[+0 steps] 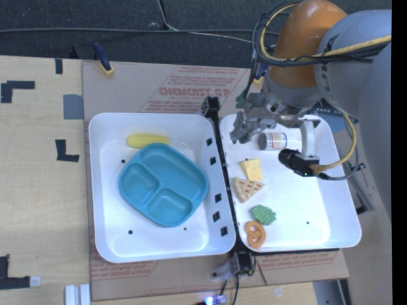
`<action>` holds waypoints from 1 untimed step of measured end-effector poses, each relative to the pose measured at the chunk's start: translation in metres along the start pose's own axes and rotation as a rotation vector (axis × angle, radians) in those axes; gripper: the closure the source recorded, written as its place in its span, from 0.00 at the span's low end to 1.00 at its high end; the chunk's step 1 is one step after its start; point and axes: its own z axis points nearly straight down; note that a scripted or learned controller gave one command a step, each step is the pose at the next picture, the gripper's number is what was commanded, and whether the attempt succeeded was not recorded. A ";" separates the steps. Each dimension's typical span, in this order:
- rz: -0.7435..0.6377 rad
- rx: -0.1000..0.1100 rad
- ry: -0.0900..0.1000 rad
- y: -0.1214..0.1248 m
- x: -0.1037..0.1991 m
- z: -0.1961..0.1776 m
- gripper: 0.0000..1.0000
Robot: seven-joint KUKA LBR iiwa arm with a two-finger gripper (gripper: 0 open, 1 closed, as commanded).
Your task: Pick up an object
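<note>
Hovering gripper (pixel 243 131): low over the far left corner of the right bin (pixel 331 230), near the divider; nothing seen between the fingers; open or closed cannot be told from this angle.
Arm (pixel 305 40): grey with orange band, reaching in from the right, covering the right bin's far edge.
Small jar (pixel 275 140): lying on its side just right of the gripper, white label, dark cap.
Yellow cheese block (pixel 252 169): below the gripper, near the divider.
Wedge slice (pixel 246 189): just beneath the cheese block, touching or nearly so.
Green piece (pixel 263 215): further toward the near edge.
Pretzel (pixel 255 233): just beside the green piece, near corner.
Left bin (pixel 102 170): holding a blue divided plate (pixel 163 183) and a yellow corn cob (pixel 148 140) by the plate's far rim.
</note>
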 end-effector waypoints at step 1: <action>0.001 0.002 -0.001 0.009 0.048 0.020 1.00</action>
